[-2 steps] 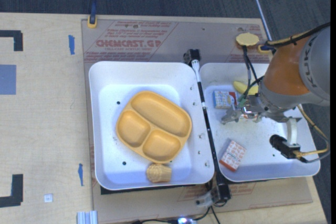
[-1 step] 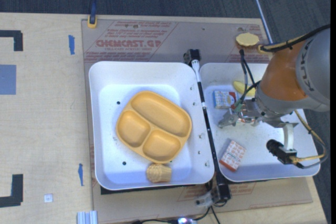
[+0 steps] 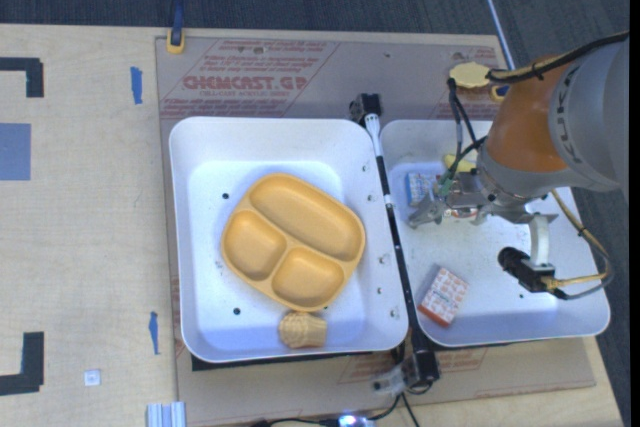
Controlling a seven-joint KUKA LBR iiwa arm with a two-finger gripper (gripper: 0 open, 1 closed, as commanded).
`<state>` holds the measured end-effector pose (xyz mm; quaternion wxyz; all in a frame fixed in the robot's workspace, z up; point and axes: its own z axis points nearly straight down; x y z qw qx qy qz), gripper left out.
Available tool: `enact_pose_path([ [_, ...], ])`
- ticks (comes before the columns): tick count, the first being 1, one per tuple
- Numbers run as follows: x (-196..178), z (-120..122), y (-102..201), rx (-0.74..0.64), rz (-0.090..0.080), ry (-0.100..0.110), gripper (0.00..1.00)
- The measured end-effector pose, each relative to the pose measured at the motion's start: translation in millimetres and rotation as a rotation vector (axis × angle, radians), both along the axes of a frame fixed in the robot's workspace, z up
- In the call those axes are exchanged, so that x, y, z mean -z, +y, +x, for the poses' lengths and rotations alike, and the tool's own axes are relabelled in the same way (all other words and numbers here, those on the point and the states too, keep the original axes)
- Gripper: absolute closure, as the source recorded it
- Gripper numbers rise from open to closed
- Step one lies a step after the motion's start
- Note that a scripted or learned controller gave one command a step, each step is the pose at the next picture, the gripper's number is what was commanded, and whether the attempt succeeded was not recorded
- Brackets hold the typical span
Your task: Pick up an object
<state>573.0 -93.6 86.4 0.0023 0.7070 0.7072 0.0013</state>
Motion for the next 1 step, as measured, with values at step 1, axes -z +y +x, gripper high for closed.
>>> enact_pose_path([
  [1, 0.9, 74.9, -18.7, 0.000, 0.001, 0.004, 0.00],
])
